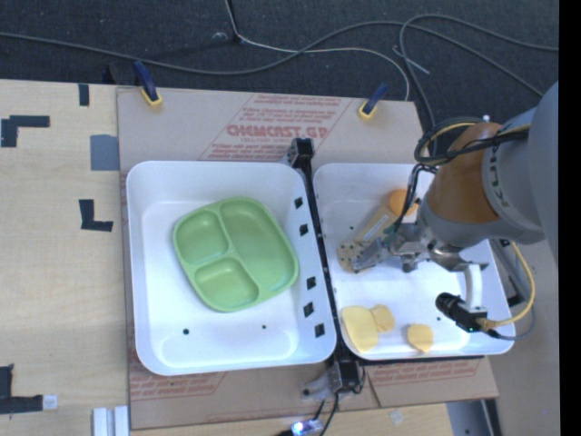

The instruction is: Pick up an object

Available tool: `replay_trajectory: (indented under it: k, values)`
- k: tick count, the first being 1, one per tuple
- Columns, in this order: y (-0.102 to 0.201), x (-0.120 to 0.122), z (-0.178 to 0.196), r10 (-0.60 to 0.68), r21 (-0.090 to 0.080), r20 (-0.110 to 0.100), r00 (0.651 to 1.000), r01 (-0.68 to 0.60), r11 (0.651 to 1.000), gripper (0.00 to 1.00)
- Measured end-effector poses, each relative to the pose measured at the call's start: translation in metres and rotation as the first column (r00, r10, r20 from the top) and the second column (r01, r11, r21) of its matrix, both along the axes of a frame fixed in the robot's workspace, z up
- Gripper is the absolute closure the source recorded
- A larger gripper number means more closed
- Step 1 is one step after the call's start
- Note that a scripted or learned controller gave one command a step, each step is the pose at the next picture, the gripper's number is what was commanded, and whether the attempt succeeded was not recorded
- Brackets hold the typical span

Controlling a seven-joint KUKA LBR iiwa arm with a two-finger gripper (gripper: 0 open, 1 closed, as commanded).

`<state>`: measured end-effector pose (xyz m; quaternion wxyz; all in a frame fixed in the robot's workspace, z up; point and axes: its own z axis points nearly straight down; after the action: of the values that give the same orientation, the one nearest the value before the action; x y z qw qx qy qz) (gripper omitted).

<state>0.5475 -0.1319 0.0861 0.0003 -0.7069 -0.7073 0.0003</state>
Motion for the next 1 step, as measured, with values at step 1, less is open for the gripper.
replay_trajectory:
  k: [1]
  values:
    - [0.0020, 0.0022, 0.0123, 0.003, 0.002, 0.006, 1.000, -0.003, 1.000, 1.00]
